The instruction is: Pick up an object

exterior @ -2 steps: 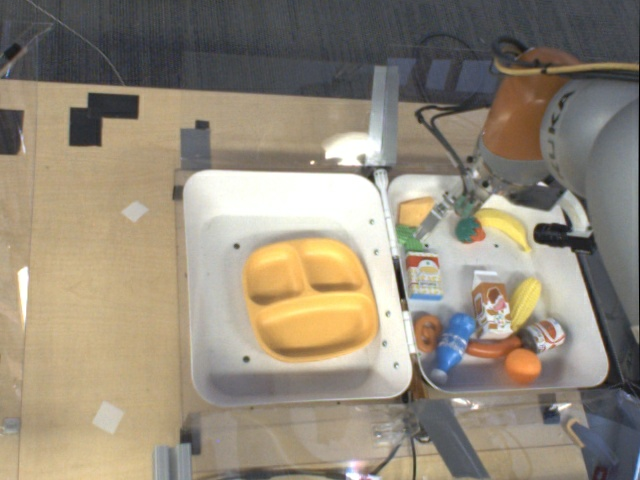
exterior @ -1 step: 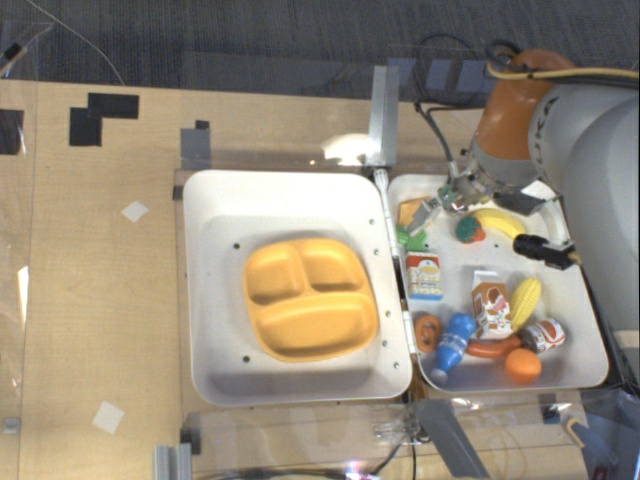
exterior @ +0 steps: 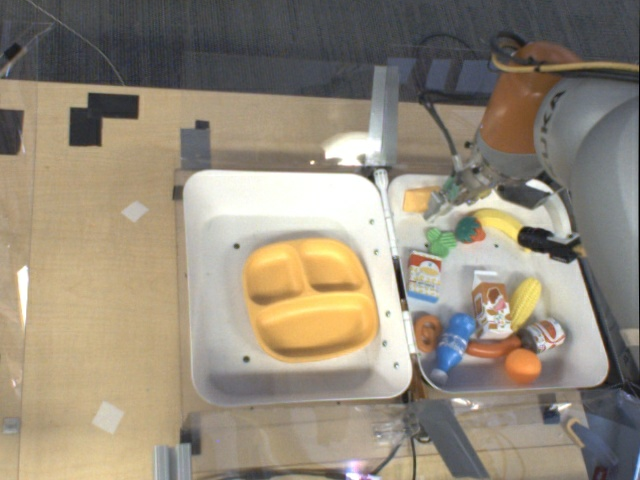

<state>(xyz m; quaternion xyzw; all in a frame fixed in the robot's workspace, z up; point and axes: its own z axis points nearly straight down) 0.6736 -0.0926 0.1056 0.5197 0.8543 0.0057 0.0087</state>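
The right bin [exterior: 596, 353] holds several toy foods. My gripper [exterior: 448, 196] hangs low over its far left corner, just right of an orange square piece [exterior: 416, 200] and above a green leafy toy [exterior: 438, 240]. A small red and green fruit [exterior: 470, 230] and a yellow banana [exterior: 500, 225] lie just right of the gripper. Nothing shows as held. Toward the front lie a red and white carton [exterior: 425, 275], a blue bottle [exterior: 455, 336], a corn cob [exterior: 525, 303], a brown carton [exterior: 490, 308], a sausage [exterior: 490, 349], an orange [exterior: 522, 366] and a can [exterior: 546, 336].
The left bin [exterior: 210, 268] bears a yellow divided tray [exterior: 305, 298] at its middle. A metal post [exterior: 384, 118] rises at the back where the two bins meet. The grey arm with its orange band [exterior: 520, 108] fills the upper right, with cables around it.
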